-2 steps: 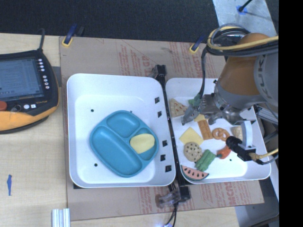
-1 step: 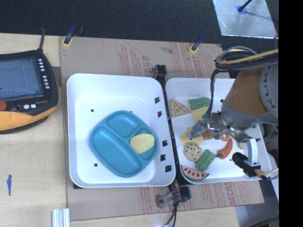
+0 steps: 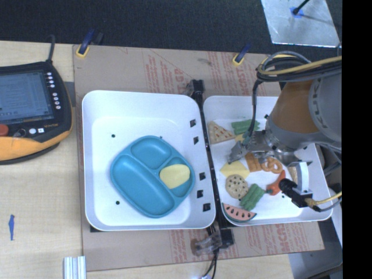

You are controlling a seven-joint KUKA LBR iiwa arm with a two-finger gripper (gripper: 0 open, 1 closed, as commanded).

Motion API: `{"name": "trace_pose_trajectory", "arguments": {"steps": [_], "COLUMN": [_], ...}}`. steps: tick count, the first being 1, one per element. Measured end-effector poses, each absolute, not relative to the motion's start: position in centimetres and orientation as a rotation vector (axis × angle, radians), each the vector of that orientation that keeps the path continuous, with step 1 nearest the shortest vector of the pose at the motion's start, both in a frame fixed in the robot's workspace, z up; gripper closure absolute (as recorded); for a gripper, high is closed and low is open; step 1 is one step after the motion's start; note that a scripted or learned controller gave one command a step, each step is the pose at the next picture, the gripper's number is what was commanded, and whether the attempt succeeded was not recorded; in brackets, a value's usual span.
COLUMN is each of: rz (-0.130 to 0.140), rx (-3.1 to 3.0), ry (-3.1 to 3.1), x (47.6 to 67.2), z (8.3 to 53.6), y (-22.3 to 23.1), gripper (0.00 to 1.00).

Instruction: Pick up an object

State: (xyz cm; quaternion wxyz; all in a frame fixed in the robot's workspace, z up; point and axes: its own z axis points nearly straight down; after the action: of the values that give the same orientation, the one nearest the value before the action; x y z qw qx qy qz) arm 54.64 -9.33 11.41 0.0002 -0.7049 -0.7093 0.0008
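The arm reaches in over the right bin (image 3: 302, 213), and its claw (image 3: 249, 148) hangs low among the toy food piled there. From where I stand I cannot tell whether it is released or clenched, and nothing visibly sits in its grip.

What matters is what lies directly around the claw. Just below it, toward the near rim, is a yellow cheese wedge (image 3: 233, 168), and beyond that a round cookie (image 3: 236, 185). To the claw's left, toward the divider between the bins, lies a tan cracker triangle (image 3: 219, 132). Above it, toward the far wall, a green piece (image 3: 244, 125) lies with its long axis running roughly left to right. On the arm's side of the claw are an orange pretzel (image 3: 269, 165) and an orange slab (image 3: 256, 163), nearly touching it. Farther toward the near rim are a green pea pod (image 3: 252, 196), slanted, and a watermelon slice (image 3: 239, 213).

My guess is the cheese wedge or the orange slab is the nearest candidate, needing little more than a short drop.

Well to the claw's left, the other bin (image 3: 96, 106) holds a blue divided plate (image 3: 139, 182) with a pale yellow piece (image 3: 174, 175) in one compartment.
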Motion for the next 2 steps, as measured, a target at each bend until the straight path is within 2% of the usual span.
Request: {"name": "trace_pose_trajectory", "arguments": {"steps": [1,2], "rz": [0.003,-0.003], "rx": [-2.217,-2.227], "ry": [-2.228,-2.227], "x": [55.7,56.7], "z": [9.4,19.3], "y": [-9.9,-15.3], "gripper": [0.0,0.0]}}
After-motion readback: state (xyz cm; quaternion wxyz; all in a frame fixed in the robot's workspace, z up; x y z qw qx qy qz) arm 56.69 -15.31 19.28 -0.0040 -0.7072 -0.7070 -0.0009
